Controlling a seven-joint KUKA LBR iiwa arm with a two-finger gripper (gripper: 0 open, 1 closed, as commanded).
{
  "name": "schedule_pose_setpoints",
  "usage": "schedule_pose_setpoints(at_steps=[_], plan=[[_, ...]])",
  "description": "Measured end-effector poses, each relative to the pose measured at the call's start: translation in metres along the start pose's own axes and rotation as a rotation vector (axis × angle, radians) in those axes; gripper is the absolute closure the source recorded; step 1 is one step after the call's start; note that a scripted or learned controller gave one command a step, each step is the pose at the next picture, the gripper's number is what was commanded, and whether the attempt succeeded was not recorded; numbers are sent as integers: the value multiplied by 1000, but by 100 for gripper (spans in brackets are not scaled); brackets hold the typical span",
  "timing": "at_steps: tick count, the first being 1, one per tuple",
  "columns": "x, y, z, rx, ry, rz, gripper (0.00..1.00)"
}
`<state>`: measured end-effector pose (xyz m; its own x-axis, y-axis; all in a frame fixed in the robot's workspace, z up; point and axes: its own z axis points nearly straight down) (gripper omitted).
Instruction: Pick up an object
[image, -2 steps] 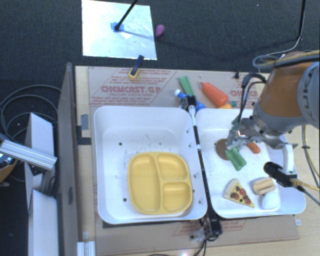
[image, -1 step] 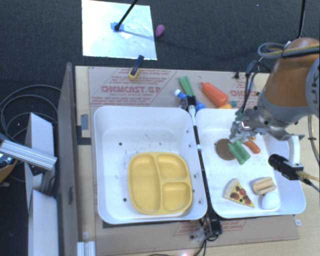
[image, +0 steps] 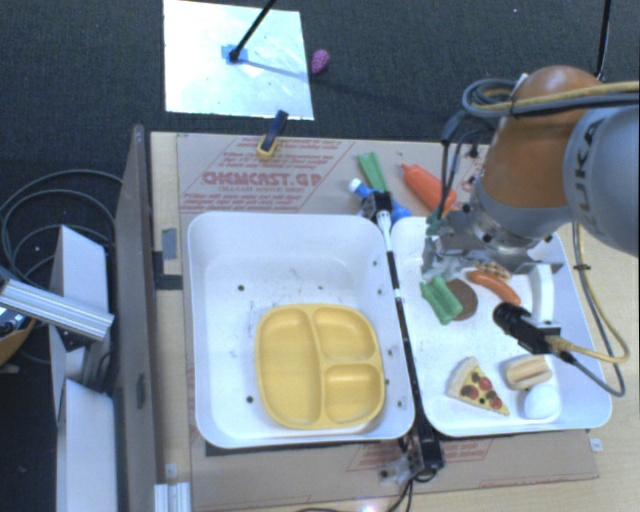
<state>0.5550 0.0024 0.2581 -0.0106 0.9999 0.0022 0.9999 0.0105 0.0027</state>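
The gripper (image: 447, 268) is hanging over the right bin (image: 585, 400); its state cannot be told. The green block (image: 438, 300) is lying just below it, seemingly untouched, long axis running slantwise toward the camera.

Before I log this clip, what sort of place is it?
Probably a robotics lab's picking bench: a grey KUKA arm over two shallow white bins, toy food such as a pizza slice, and loose cables on dark carpet.
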Motion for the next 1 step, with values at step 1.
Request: schedule_pose_setpoints(at_steps=[1], plan=[[-55, -6, -15, -1, -4, 13, 100]])
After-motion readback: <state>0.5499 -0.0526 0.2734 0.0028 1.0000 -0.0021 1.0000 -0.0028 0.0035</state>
